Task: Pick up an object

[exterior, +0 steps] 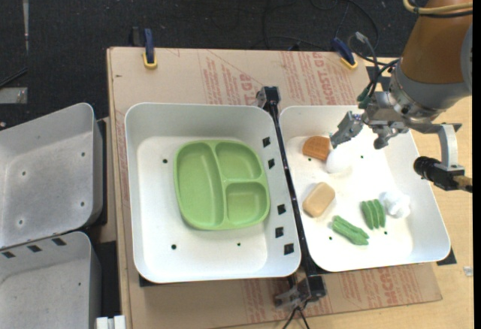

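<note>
nearest, in the right bin (pixel 428 241), lie a green bean pod (pixel 350 230), a ridged green piece (pixel 373 213), a tan block (pixel 319 200) and a small white object (pixel 396 205). farther back, the gripper (pixel 364 131) hangs over the bin's back part, jaws spread with nothing between them. an orange-brown piece (pixel 317 147) and a white lump (pixel 338 161) sit just left of and below the fingertips, likely the nearest targets. the left bin (pixel 150 260) holds a green divided plate (pixel 222 185).

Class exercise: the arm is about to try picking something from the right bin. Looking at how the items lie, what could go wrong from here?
The gripper hangs over a white rounded object that touches the orange-brown bread-like piece; closing there might catch both or push one aside. The white object also blends with the white right bin, so aim may be off. Both lie near the divider between the bins, leaving the fingers little room.
</note>
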